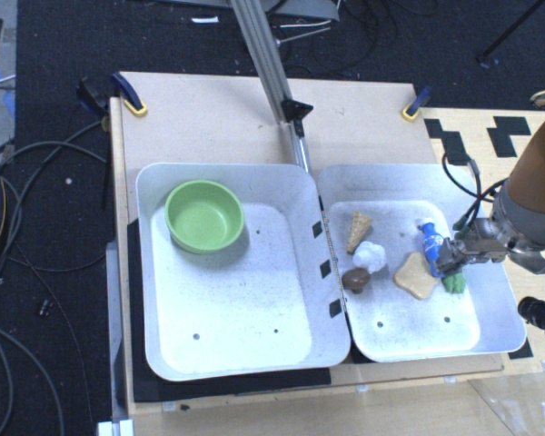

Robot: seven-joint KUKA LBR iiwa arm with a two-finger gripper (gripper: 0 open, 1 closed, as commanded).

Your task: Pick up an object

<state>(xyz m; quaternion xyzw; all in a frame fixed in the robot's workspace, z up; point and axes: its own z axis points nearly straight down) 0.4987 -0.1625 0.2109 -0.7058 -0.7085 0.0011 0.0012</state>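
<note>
The pincer [450,260] is down in the right bin [490,334], near its right side. It is dark and small here, so I cannot tell how its tips stand or if it has hold of anything. The arm [536,189] comes in from the right — grey, with an orange band above the wrist.

Right at the pincer are three things packed close. A blue thing [430,242] lies just to its left, tilted. A green thing [454,283] peeks out just below it. A tan block [416,277], like a bit of bread or sponge, lies below the blue thing and seems to touch it.

A little more to the left is a white lump [371,256]. A brown ball [355,281] sits just below that lump, close to the wall between the bins. Above the lump lies a tan cone [358,231], point down.

The left bin [227,334] sits side by side with the right one. In its top left corner stands a green bowl [204,215], upright — well apart from all the small things.

Both bins rest on a pale wooden bench [254,116]. A grey pole [263,48] slants down from the top to the spot where the bins meet. The floor [45,243] around is dark, with black cables on it.
</note>
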